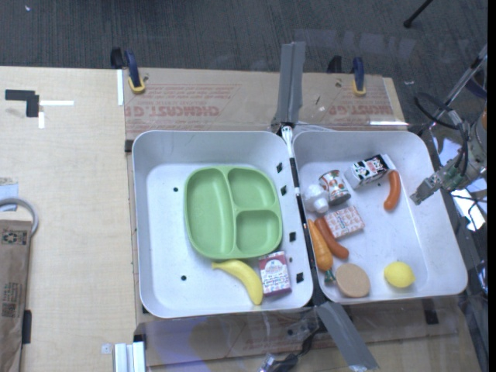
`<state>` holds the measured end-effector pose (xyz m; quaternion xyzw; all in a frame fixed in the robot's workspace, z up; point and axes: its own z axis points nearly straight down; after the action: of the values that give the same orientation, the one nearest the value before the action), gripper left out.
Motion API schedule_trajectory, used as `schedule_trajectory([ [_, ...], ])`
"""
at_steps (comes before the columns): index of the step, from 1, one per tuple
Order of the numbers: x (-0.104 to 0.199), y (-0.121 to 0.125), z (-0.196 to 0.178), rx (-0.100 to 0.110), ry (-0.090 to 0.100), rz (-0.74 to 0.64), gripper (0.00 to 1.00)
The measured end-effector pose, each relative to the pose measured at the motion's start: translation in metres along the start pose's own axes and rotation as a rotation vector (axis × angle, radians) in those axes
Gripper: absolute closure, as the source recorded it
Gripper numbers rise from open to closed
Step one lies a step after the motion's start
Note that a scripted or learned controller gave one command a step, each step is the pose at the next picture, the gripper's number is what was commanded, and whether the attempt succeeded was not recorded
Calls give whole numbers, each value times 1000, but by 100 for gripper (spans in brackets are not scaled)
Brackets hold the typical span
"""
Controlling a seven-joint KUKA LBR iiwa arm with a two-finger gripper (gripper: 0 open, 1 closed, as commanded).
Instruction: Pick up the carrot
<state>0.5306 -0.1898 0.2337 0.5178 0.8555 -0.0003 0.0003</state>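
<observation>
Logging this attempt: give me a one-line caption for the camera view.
Gripper at the right bin's right edge, carrot lying near the divider beside a sausage.

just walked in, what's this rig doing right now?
The arm's gripper sits at the right rim of the right bin, holding nothing. Its target, the carrot, lies untouched at that bin's left side, next to a sausage and near the divider. A lemon, a small can and a milk carton share that bin. The left bin holds a green divided plate and a banana.
</observation>
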Motion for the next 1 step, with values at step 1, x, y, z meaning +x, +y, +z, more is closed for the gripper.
schedule_trajectory([
  [1,-49,31,-152,0,-2,275,100],
])
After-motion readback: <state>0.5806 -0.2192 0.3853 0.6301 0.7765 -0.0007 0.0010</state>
